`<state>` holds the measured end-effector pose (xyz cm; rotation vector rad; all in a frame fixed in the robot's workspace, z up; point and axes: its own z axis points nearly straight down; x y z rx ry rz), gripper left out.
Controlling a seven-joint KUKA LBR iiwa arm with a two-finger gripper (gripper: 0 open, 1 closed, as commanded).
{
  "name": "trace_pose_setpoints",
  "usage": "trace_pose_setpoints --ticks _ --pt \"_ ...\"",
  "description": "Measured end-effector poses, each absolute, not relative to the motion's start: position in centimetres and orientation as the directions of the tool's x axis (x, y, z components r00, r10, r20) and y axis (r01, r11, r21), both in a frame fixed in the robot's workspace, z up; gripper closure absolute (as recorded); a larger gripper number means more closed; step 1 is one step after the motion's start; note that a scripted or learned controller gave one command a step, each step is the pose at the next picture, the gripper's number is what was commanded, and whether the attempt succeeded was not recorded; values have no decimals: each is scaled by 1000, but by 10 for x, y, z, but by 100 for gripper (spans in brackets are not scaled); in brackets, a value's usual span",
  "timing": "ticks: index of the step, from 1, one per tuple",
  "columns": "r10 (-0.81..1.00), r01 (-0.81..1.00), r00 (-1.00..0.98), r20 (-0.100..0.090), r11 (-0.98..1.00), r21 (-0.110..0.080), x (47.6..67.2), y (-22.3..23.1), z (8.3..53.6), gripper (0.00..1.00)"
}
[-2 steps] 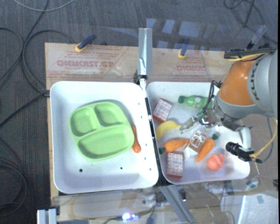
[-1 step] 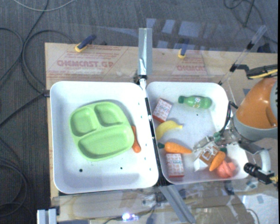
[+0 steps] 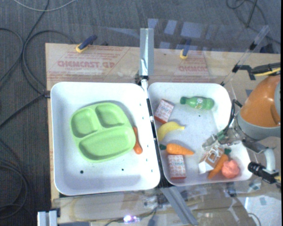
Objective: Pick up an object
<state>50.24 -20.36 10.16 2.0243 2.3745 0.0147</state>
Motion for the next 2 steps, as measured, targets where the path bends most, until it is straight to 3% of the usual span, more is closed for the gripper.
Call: trace_pose_setpoints --ticks 1,2 --pt "993 993 -118 -1 118 -2 527 -185 196 100" --pt "993 993 -118 -1 118 -2 527 -185 197 0"
